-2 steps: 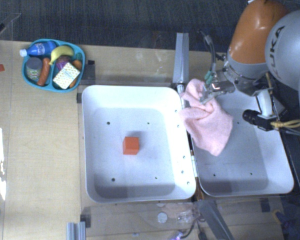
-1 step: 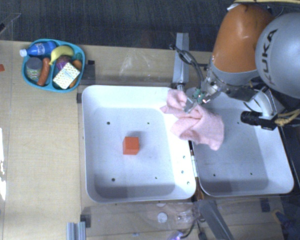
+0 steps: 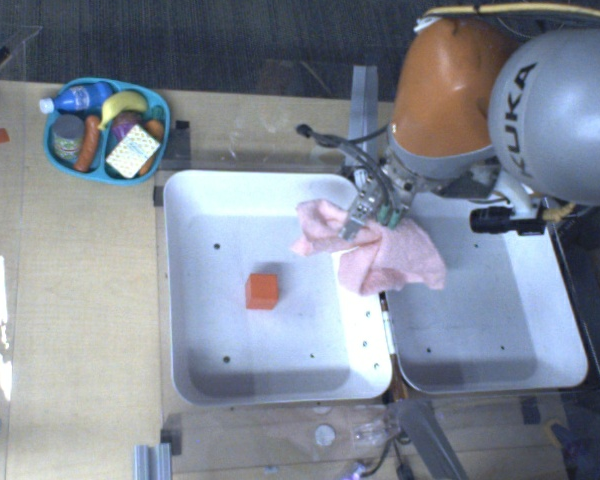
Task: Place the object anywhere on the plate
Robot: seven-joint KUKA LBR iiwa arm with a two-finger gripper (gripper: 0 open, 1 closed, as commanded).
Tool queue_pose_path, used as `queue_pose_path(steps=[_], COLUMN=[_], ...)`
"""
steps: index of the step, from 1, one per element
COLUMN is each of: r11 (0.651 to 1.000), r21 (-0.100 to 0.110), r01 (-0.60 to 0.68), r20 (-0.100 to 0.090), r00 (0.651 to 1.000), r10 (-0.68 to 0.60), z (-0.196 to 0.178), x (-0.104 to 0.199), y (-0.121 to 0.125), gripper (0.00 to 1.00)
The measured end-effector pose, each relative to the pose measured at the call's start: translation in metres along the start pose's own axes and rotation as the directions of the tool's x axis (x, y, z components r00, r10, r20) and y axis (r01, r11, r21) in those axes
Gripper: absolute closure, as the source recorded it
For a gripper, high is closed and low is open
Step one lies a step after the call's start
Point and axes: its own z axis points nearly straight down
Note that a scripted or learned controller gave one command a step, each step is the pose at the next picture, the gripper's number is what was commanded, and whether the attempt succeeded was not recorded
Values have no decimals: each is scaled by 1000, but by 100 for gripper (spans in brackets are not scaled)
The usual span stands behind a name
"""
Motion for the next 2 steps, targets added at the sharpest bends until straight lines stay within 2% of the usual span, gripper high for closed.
queue_pose_path(steps=[1, 2], r11=[921, 921], r21=[-2, -2], r01=[390, 390], r20=[1, 2], r00=[921, 921], r10=[-390, -390], z=[1, 1], x=[31, 31], y=[41, 41], gripper=[100, 0])
